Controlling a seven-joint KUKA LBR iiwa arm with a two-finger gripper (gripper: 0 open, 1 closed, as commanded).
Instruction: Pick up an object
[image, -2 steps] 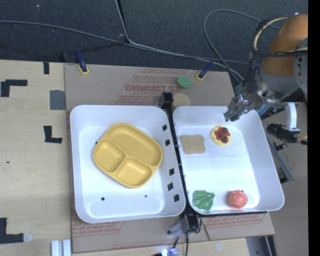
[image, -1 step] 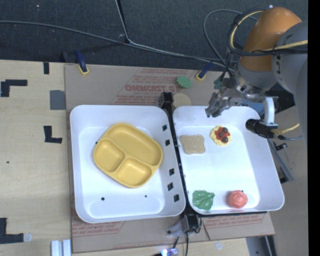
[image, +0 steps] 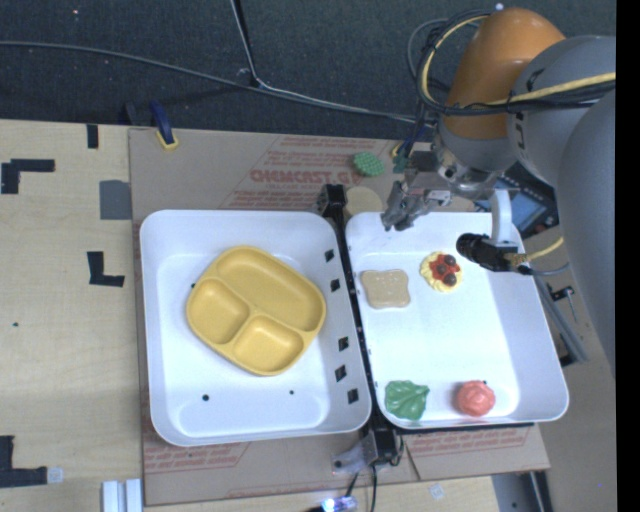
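The arm (image: 570, 110), at the upper right of the frame, has a smooth grey casing with a rounded orange band (image: 497, 65) above the wrist. Yellow and black cables (image: 432, 55) loop beside that band. The gripper (image: 400, 215) is dark metal.

Divided tray (image: 256, 310) in left bin (image: 160, 300); four food items in right bin (image: 520, 340).

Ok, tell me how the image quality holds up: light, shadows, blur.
Camera view: even, soft overhead light; the white bins are bright but not blown out. Faint shadows sit under the yellow divided tray. The gripper and its cabling look slightly soft, so the fingers are hard to read. The toast piece and red toy stay reasonably sharp.
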